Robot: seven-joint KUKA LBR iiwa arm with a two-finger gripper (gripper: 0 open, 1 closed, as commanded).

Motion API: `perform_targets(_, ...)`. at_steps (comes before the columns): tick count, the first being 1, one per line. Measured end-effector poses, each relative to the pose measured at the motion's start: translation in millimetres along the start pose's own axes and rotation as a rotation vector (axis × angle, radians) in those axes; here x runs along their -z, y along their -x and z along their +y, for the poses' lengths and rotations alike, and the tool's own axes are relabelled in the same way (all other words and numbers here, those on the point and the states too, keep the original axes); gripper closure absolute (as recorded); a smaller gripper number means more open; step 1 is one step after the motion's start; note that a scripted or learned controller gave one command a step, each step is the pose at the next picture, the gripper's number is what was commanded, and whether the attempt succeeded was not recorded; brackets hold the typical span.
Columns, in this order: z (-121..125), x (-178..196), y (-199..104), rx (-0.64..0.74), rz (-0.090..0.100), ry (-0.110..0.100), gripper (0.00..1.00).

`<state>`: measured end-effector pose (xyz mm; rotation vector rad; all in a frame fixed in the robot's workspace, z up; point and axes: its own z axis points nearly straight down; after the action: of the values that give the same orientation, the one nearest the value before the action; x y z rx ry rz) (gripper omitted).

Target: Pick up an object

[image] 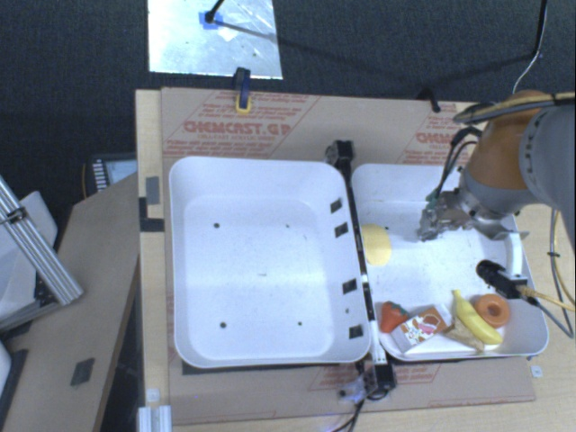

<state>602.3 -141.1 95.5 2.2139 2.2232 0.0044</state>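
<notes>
My gripper [433,225] hangs over the upper middle of the right bin [405,180], with the arm coming in from the right. A pale yellow rounded object [376,245] lies against the bin's left wall, a short way left of and below the gripper. Along the front wall sit a red piece [392,317], a small white and red carton [421,328], a yellow banana [474,317] and an orange ring-shaped piece [492,310]. Nothing shows under the gripper except bare bin floor.
The left bin [261,259] stands beside the right one, parted from it by a black-clipped divider [353,241]. Both rest on a cardboard sheet [270,124]. A shiny metal plate [214,23] lies beyond the bench.
</notes>
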Motion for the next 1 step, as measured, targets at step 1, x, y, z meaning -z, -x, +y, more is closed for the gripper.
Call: perform_targets(1, -34.6, -9.6, -59.6, 0.003, 0.003, -0.008, 1.0)
